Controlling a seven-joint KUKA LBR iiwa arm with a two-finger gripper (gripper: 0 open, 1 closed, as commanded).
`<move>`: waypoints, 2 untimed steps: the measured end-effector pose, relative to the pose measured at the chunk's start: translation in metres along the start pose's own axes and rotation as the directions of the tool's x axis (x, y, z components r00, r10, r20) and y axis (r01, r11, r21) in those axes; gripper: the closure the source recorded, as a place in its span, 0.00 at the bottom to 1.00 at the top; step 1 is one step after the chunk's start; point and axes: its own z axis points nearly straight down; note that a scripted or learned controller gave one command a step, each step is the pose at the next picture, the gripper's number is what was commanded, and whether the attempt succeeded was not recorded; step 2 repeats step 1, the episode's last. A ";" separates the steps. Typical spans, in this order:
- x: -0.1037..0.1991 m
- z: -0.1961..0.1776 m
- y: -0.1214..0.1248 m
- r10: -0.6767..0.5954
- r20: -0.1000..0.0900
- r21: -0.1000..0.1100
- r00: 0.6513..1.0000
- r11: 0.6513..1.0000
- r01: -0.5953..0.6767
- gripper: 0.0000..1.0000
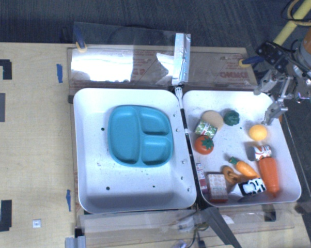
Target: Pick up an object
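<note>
Two white bins sit side by side under my camera. The left bin (pixel 88 154) carries a blue divided tray (pixel 140 135). The right bin (pixel 292 154) holds the pickable clutter: a yellow ball (pixel 258 133), a large carrot (pixel 269 173), a smaller carrot (pixel 244 168), a tomato (pixel 204 144), a green ball (pixel 231 118), a tan potato-like piece (pixel 213 119) and a black-and-white block (pixel 252 187). My gripper (pixel 276 107) hangs over that bin's far right corner, just up from the yellow ball, with nothing between its fingers; whether they are spread or closed I cannot tell.
</note>
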 end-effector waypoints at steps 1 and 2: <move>-0.020 -0.071 -0.015 -0.063 0.000 0.000 0.998 0.998 0.063 0.00; -0.020 -0.071 -0.015 -0.063 0.000 0.000 0.998 0.998 0.063 0.00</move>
